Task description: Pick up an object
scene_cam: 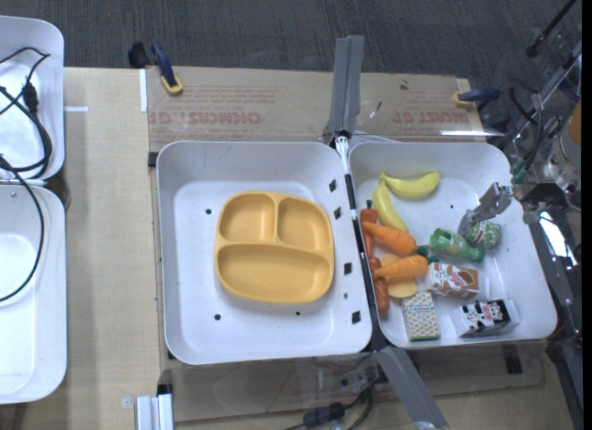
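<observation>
My gripper [481, 218] reaches in from the right over the right bin [532, 276], its tip just above a small green and white object [487, 235] near the bin's right side. To the left of that object lies a green bottle [452, 245]. The same bin holds two bananas [412, 183], several carrots [390, 239], a juice carton [453, 280], a cow-patterned carton [486, 317] and a green and white box [421, 315]. Nothing can be seen held in the gripper.
The left bin [185, 234] holds a yellow divided plate [275, 246]. A grey divider post [347, 86] stands behind the seam between the bins. Cardboard [259, 109] lies behind them, and white tubs [23, 234] with cables sit at the far left.
</observation>
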Tool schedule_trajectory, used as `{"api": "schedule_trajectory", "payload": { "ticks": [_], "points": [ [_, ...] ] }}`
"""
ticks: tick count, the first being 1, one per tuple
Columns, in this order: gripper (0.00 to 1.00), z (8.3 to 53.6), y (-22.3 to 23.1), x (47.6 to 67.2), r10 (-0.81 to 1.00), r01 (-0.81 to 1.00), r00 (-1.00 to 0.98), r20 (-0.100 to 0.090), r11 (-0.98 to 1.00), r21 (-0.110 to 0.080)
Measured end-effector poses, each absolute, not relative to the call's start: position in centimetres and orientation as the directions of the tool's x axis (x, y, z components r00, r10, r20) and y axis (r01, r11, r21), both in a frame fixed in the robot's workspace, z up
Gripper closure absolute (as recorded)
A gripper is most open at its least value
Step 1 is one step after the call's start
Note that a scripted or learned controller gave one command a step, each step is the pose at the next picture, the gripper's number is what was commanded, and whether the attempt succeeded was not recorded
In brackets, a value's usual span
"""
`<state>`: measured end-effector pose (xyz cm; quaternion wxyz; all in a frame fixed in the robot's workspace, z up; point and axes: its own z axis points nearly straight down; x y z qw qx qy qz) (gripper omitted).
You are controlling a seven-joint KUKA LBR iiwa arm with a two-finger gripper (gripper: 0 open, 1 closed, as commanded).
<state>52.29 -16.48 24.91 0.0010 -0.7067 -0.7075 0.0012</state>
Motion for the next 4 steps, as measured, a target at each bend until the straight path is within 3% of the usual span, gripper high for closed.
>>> {"api": "schedule_trajectory", "payload": {
  "ticks": [1,2,3,4],
  "points": [
    [0.00,11.2,-13.6,51.1,0.987,0.987,-0.161,0.001,0.161,-0.003],
    [0.00,9.1,-18.1,55.8,0.995,0.995,-0.104,0.000,0.104,-0.001],
    [0.00,9.2,-18.7,63.2,0.995,0.995,-0.099,-0.002,0.099,0.000],
    [0.00,8.5,-18.4,64.8,0.950,0.949,-0.313,0.008,0.313,-0.034]
  ]
}}
